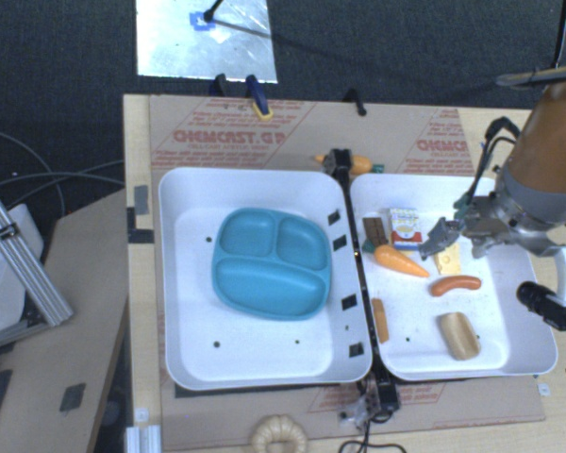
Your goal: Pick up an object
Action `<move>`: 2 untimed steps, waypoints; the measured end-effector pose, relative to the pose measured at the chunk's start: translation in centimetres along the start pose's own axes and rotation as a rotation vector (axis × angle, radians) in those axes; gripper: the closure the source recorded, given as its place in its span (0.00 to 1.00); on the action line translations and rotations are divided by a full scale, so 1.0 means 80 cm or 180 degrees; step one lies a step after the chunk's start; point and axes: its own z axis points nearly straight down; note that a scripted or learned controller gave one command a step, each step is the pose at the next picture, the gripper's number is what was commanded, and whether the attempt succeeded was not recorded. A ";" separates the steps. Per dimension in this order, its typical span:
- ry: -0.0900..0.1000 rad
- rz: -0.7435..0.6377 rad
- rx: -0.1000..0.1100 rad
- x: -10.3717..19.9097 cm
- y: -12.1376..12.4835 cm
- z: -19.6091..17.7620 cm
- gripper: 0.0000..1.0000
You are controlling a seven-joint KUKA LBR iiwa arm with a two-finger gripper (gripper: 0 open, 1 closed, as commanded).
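Right bin (524,347): I count one carrot (399,260) mid-bin, one sausage (455,285) at its 4 o'clock, one bread roll (458,334), one cheese wedge (447,260), one small carton (405,225). Left bin (184,347): one blue divided plate (271,262). Gripper (445,238) hangs just over the cheese; can't tell its opening or hold.

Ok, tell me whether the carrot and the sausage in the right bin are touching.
Apart. The camera view shows bare white bin floor between the carrot and the sausage, which lies to its lower right.
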 end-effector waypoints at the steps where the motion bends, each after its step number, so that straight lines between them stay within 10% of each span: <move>1: -0.0004 -0.0007 -0.0038 0.000 0.003 -0.007 0.00; 2: -0.0002 -0.0002 -0.0025 0.012 0.007 0.052 0.00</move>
